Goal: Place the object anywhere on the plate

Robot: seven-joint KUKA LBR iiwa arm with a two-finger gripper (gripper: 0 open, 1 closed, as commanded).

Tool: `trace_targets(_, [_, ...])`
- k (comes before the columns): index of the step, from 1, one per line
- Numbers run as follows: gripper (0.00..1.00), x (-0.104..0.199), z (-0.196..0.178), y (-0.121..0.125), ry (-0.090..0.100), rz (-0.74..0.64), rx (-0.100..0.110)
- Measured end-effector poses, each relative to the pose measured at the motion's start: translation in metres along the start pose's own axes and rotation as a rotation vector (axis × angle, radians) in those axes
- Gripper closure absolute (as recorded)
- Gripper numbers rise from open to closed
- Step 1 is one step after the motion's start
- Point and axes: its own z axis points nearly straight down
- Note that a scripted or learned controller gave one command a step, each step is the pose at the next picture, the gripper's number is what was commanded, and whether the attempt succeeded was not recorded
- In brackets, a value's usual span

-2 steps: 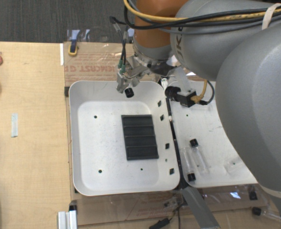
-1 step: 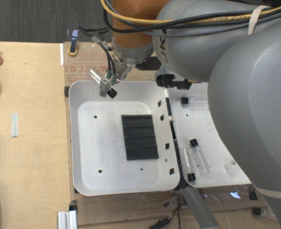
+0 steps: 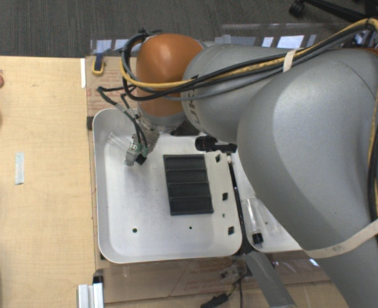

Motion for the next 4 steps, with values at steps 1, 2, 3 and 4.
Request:
trace_targets(1, [1.0,0.036,0.0,-0.073,0.001,-0.273,0.0])
trace_targets(2, [1.0,0.002,0.0,-0.003,-0.002,-0.546,-0.002])
trace_targets(3, [1.0,0.022,0.0,-0.003,-0.001,-0.746,-0.001])
trace_targets(4, [1.0,-0.015,-0.001,0.019,-0.004,-1.074,-0.004])
